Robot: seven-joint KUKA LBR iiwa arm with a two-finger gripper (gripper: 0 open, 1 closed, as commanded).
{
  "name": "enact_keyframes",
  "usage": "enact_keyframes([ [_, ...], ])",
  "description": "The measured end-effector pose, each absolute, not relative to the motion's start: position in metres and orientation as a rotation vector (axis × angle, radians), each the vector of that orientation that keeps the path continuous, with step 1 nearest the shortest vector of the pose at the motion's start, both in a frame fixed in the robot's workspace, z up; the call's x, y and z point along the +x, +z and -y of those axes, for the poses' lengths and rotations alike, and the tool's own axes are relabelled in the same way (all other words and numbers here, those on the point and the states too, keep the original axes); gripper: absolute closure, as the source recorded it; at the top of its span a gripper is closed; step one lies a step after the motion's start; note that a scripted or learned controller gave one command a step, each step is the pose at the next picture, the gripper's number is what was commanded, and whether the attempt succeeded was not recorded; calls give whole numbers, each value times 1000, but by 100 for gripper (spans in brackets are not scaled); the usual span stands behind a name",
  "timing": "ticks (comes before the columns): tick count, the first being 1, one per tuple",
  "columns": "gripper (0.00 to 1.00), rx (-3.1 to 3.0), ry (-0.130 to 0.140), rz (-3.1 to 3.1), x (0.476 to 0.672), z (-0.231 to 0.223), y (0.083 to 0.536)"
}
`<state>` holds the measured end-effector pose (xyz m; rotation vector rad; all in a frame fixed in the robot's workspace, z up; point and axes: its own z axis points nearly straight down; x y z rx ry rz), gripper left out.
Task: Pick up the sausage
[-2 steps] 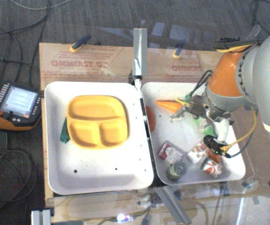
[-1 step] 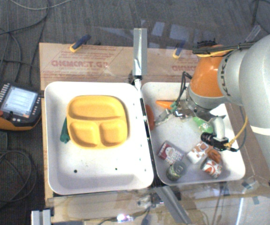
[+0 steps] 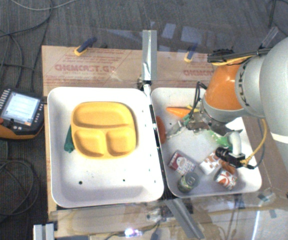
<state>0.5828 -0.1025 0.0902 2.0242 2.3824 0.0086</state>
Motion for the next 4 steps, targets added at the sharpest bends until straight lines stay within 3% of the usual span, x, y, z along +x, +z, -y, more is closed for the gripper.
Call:
enact_keyframes([
  [1, 0, 2079, 2, -2342, 614, 101, 89],
  [2, 0, 2315, -8, -2122, 641, 69, 183],
  [3, 0, 2080, 17, -2325, 639, 100, 117],
  [4, 0, 1998, 29, -2371, 628, 103, 107],
])
